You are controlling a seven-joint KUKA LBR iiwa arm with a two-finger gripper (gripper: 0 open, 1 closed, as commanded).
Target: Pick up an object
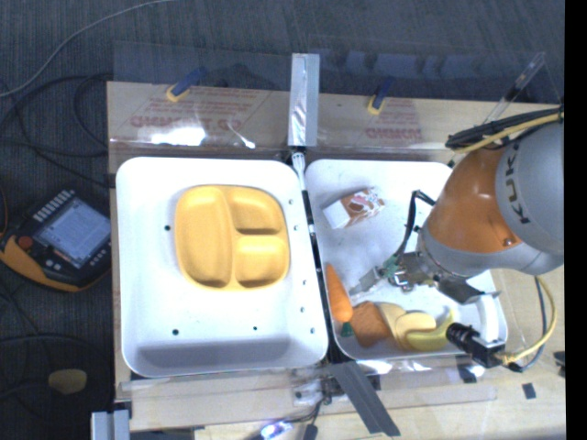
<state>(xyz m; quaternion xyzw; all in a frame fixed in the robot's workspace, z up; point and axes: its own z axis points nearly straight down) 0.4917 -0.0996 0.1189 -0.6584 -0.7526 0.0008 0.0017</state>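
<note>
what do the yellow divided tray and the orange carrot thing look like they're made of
Yellow tray: probably moulded plastic, a smooth, slightly glossy surface with rounded compartment edges and one even colour. Carrot: likely toy plastic or rubber, judging by its flat uniform orange and smooth skin, though it's too small to be sure.

Even overhead light, soft shadows, mild glare on plastic sheet (183, 122), slightly grainy

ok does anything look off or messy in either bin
Nothing looks spilled or broken. The yellow tray lies flat in the left bin. In the right bin, the carrot and banana crowd the near edge, and a small packet lies apart.
</note>
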